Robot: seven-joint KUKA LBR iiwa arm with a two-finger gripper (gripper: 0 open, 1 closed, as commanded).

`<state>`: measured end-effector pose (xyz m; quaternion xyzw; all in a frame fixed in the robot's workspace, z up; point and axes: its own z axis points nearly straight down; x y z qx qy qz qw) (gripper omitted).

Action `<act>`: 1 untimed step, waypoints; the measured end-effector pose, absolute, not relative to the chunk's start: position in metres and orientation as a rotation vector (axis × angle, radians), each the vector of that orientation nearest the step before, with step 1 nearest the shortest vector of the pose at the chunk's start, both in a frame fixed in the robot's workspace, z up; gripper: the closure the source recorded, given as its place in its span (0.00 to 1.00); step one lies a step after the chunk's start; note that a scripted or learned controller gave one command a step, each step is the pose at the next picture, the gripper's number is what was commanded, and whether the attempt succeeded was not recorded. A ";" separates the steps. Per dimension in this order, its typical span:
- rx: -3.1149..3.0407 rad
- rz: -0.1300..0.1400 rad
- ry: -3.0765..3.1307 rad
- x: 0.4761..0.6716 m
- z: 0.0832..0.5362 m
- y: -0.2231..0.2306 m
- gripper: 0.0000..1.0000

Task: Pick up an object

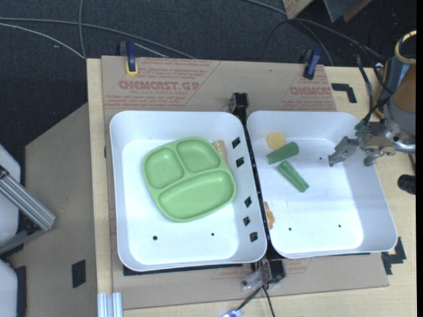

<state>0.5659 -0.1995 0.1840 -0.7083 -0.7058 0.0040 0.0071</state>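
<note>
Two green sticks [288, 164] and a yellow piece [275, 139] lie in the right bin [370, 230], upper left area. An orange bit [268, 214] is half hidden at the bin's left rim. Gripper [353, 152] above the bin's right part, fingers apart, holding nothing. Green divided plate [190, 178] in the left bin [132, 243].

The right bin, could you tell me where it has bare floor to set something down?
In the right bin, the near half is bare, from below the two green blocks to the front rim. The far left corner is crowded: yellow piece and blocks together. The gripper hangs over the far right part.
</note>
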 end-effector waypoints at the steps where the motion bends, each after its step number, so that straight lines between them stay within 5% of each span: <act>1: -2.220 0.000 -2.221 0.569 0.192 -0.199 0.00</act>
